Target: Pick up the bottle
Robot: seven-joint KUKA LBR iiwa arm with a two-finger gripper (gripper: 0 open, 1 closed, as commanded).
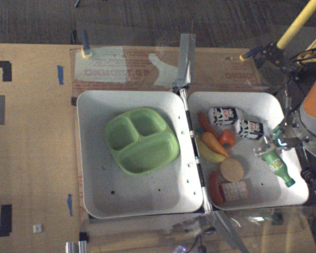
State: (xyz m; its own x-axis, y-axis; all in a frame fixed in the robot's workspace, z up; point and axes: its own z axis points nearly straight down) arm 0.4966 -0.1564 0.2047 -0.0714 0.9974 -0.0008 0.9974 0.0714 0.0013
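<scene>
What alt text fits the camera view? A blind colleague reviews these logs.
The end effector hovers at the neck end of a green bottle lying in the right bin, beside toy foods. The left bin holds a green divided plate.

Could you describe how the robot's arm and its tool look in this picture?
At the view's right edge, the arm shows a rounded grey body with an orange band. The tool at its end is small, metallic and silver-grey, with some darker parts. Its finer details are too blurred to make out.

Claw (278, 137) hovers touching green bottle (278, 167) in right bin (292, 195).
</scene>
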